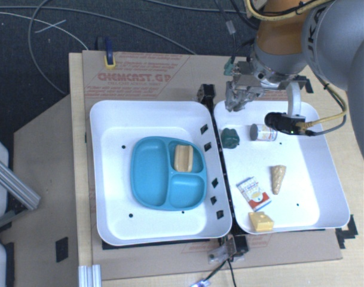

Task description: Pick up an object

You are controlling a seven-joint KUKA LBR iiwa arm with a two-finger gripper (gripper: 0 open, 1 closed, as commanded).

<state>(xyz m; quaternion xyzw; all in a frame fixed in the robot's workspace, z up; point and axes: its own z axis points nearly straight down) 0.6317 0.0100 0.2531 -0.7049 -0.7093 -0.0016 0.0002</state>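
Though not yet picked, found lying loose on the floor of the right bin [316, 184]: nearest, yellow block [262, 222] against the near rim; just behind it, red-and-white packet [254, 193]; then tan cone-shaped piece [278, 178], apart from both. Noted in the left bin [110, 160], level with these: blue divided plate [168, 173] carrying a tan slab [183, 158] in its far-right compartment. Farther back in the right bin: dark green lump [230, 137] close to the dividing wall, and small white jar [263, 133] on its side just beside it. Farthest: gripper [234, 103] hanging over the right bin's far-left corner, above and just beyond the green lump, touching none of the pieces. Jaw state: cannot tell from this angle; nothing seen lifted. Judged: task at approach stage only. Left to do: descent, closing on a piece (green lump likeliest, being nearest) and lift.
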